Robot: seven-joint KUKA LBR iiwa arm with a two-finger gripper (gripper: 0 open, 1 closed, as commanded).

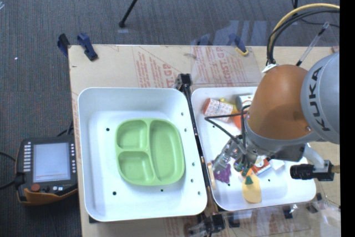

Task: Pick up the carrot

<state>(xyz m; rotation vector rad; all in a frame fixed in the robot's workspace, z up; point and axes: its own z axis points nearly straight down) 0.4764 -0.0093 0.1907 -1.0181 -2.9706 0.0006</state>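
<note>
Grey carpet all round, with a cardboard-topped counter (138, 64) bearing both bins. Gripper (236, 160) low over the near left part of the right bin (288, 192), amid clutter; whether the jaws are open or closed cannot be told from this angle, and nothing shows gripped between them.

Likely carrot (249, 178): a small orange piece with a green end, just beside the gripper on its right and touching the yellow toy (252, 192). Identity not certain, being partly hidden under the wrist.

Risks, as a judgement: closing on the wrong thing, since the purple toy (223, 175) and the yellow toy lie close on either side; pinching two things at once; nudging the carrot aside or under its neighbour during descent; a slip off so small and tapered a shape.

Counts: two bins; one green plate (150, 151) with three compartments in the left bin (91, 147); one orange carton (217, 107); one purple toy; one yellow toy; one likely carrot; one handheld screen unit (49, 166) off the counter's left.
</note>
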